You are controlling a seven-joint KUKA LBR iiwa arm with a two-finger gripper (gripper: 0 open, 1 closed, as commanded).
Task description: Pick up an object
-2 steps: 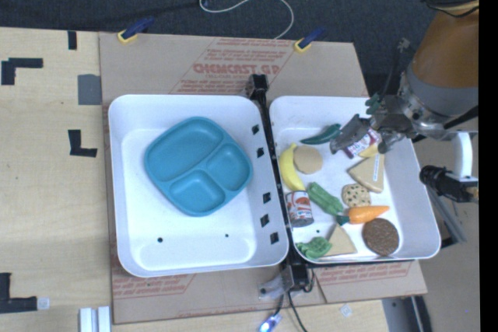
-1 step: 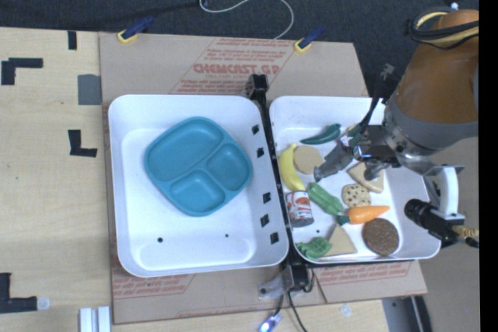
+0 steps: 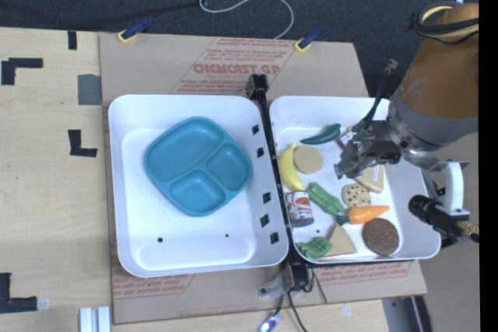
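Observation:
The right bin [image 3: 354,110] holds several toy foods: a banana [image 3: 290,169], a tan round cookie [image 3: 308,160], a green pepper [image 3: 320,136], a green pickle [image 3: 325,199], a small red-labelled can [image 3: 300,208], a carrot [image 3: 367,214], a speckled cracker [image 3: 355,194], a brown patty [image 3: 381,235], a tan wedge [image 3: 340,242] and a green leafy piece [image 3: 314,248]. My gripper [image 3: 352,162] hangs low over the bin's middle, just right of the cookie and above the cracker. A pale wedge [image 3: 372,179] lies right beside it.
The left bin [image 3: 132,190] holds a blue three-compartment plate [image 3: 198,165]. Black clips sit along the divider between the bins. The arm's grey and orange body [image 3: 440,82] covers the right bin's far right corner. Cardboard lies under both bins.

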